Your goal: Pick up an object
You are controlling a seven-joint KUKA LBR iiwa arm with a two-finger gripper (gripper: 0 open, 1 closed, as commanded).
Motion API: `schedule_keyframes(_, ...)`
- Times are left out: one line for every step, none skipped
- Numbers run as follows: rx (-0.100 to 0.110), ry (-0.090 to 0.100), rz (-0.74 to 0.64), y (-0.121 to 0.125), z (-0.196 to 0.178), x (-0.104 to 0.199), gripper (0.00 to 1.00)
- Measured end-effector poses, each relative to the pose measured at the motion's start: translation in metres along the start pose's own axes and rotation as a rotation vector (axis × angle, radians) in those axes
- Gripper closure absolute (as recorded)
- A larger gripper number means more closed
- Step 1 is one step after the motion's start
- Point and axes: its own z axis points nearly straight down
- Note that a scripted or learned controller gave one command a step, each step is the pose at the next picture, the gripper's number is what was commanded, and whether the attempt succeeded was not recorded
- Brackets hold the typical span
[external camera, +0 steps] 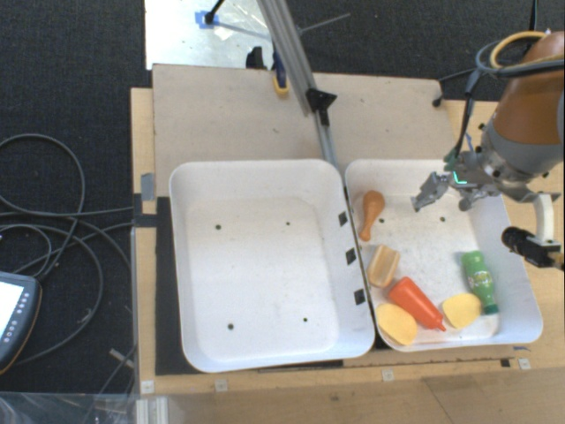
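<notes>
The arm [530, 104] is cut off by the right edge of the camera view, so only its orange band and grey wrist show, and the gripper [434, 190] beneath it is too small and dark against the right bin [521, 329] to tell how its fingers stand. A black part [528, 246] jutting in beside the green bottle [479, 280] also runs off the right edge. At the lower left, a tablet-like screen [13, 312] is cropped by the left edge, and the cables [53, 228] on the dark floor run out of the frame there too.
</notes>
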Motion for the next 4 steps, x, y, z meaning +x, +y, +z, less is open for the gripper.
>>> schedule_keyframes(0.004,0.0,0.002,-0.002,0.043,0.004,0.0)
schedule_keyframes(0.006,0.001,0.003,-0.006,0.104,0.009,0.0)
schedule_keyframes(0.003,0.0,0.003,-0.005,0.139,0.01,0.0)
schedule_keyframes(-0.002,0.0,0.003,-0.004,0.126,0.009,1.0)
